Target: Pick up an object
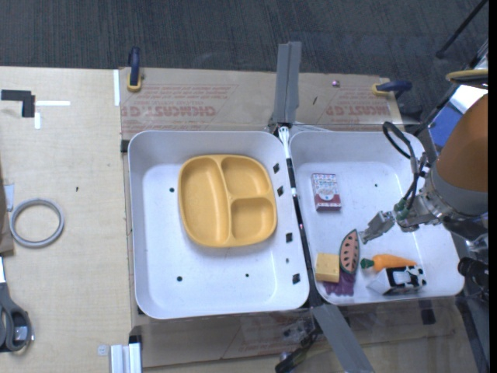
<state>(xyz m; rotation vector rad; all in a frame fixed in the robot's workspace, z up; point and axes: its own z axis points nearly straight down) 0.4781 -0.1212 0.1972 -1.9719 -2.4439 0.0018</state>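
Observation:
My gripper (375, 227) hangs over the right bin (365, 150), right of its centre, with nothing visibly in it. Just below and left of it lies a watermelon slice (349, 252). A yellow cheese block (327, 268) rests beside a purple piece (340, 287) at the bin's front left. An orange carrot (390, 262) and a black-and-white toy (404, 279) lie at the front right, under the wrist. Further back stands a small red-and-white box (326, 191), well left of the gripper.
The left bin (151, 231) holds a yellow divided plate (227, 200). A ridge (290, 200) separates the two bins. On the bench at the far left are a grey tape ring (35, 222) and scissors (12, 326). The arm's body (466, 169) overhangs the right bin's right rim.

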